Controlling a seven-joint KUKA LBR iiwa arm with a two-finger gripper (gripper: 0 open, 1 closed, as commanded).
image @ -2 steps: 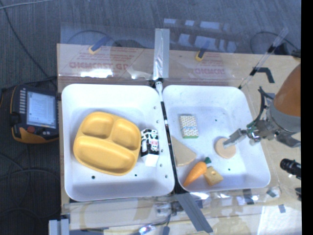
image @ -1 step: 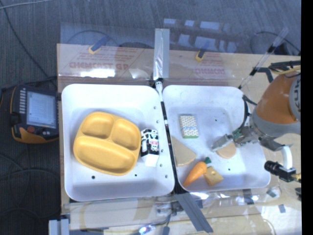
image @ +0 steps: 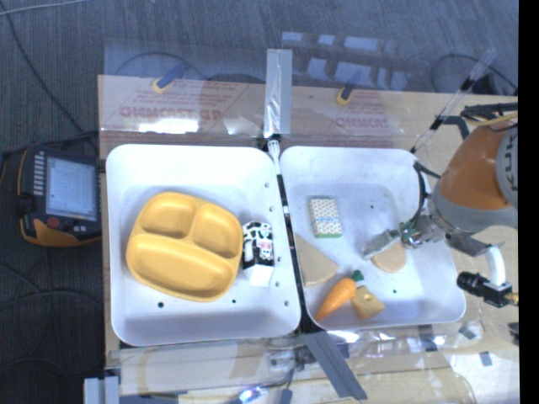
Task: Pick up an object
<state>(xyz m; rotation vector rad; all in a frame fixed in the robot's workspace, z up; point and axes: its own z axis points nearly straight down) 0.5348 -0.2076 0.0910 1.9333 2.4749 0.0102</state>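
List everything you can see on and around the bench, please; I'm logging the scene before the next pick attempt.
Bins: 2, white, side by side on the bench.
Divided plate: 1, yellow, left bin.
Carton: 1, black-and-white cow pattern, left bin, beside the plate.
Patterned block: 1, pale green, right bin.
Toy carrot: 1, orange, right bin front.
Cheese wedge: 1, yellow, beside the carrot.
Round slice: 1, tan, right bin.
Pendant: 1, orange and black, floor at left.
Gripper: 1, grey, over the right bin.
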